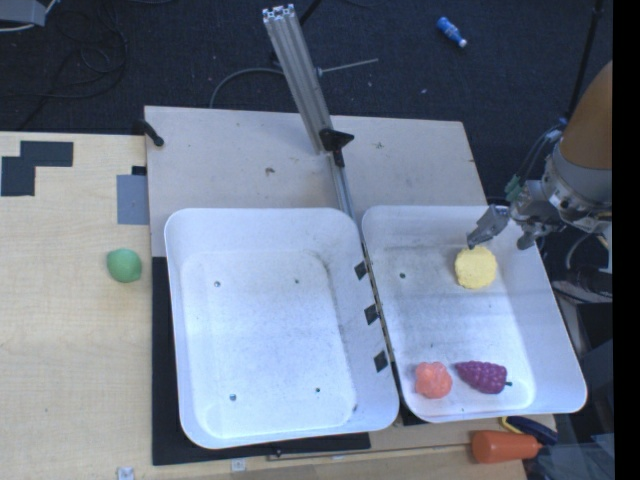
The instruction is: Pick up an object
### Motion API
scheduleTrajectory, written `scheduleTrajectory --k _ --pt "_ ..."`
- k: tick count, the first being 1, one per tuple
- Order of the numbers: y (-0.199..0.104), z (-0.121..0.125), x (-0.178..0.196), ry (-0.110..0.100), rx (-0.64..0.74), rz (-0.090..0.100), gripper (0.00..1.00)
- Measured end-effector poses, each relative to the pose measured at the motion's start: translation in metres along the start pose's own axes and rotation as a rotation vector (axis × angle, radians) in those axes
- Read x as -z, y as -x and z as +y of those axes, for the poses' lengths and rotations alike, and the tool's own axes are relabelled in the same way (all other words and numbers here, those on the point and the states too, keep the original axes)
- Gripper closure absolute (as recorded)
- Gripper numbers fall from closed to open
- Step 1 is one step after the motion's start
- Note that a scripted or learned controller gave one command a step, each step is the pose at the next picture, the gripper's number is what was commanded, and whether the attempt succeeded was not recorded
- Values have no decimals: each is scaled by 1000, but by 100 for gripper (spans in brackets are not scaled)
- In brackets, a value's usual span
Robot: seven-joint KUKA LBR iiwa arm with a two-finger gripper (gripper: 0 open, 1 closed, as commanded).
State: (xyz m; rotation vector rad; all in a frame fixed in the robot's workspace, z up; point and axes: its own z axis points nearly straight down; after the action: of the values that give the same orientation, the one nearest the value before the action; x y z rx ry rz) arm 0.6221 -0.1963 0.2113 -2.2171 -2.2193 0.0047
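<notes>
Gripper: we see the gripper (pixel 508 230) hanging over the far right part of the right bin (pixel 560 320), reaching in from the right.
Fingers: the two fingers stand spread apart with nothing between them — open and empty, as we read it.
Nearest object: the yellow piece (pixel 476 267) lies in the right bin's far half, near the middle of its width, just below and slightly left of the fingers, apart from them.
Other objects: the orange-pink piece (pixel 433 380) and the purple grape bunch (pixel 483 375) lie side by side near the right bin's near edge, well apart from the yellow piece.
Left bin: we see the left bin (pixel 190 230) beside the right one, the two meeting at a line of black clips.
Risk of a miss: we judge the fingers sit off-centre toward the yellow piece's far right side — a straight descent could put one finger on top of it and push it away.
Risk of slip: the yellow piece looks rounded, so a closing pinch near its edge may squeeze it out sideways.
Risk at the wall: the right bin's far and right rims are near the gripper; a low sideways move could catch a rim.
Open room: bare bin floor lies left of and in front of the yellow piece, so we judge an approach from above has space there.
</notes>
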Motion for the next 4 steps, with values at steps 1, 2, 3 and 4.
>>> scheduleTrajectory --k 1,2,3,4 --pt "-1 3 -63 -1 0 0 0" --pt "-2 2 -116 1 0 0 0" --pt "-1 4 -103 6 -1 -1 100" --pt "3 8 -41 10 -2 -2 100"
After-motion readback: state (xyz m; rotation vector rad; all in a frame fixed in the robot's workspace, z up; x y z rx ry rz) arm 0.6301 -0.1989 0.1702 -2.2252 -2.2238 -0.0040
